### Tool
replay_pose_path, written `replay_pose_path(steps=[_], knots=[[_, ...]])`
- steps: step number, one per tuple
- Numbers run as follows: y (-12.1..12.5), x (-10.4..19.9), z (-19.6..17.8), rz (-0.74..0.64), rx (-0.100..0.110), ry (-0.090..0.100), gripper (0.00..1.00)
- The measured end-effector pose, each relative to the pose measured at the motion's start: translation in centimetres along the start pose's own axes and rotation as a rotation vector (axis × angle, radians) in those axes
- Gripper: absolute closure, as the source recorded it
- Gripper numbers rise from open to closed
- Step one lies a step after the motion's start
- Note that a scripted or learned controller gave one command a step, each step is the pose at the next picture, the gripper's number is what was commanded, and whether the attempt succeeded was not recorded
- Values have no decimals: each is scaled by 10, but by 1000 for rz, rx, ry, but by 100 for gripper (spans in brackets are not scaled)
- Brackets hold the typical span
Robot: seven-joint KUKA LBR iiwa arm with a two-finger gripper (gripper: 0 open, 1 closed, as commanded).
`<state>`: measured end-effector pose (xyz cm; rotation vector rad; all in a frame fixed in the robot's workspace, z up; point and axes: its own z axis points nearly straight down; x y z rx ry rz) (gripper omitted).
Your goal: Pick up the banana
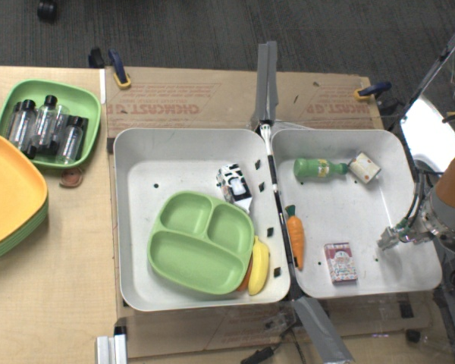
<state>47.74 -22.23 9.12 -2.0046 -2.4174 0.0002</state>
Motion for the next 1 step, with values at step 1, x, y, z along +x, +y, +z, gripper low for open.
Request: replay_pose_path(steps=[1], knots=[[0, 0, 0, -15, 0, 0, 100]])
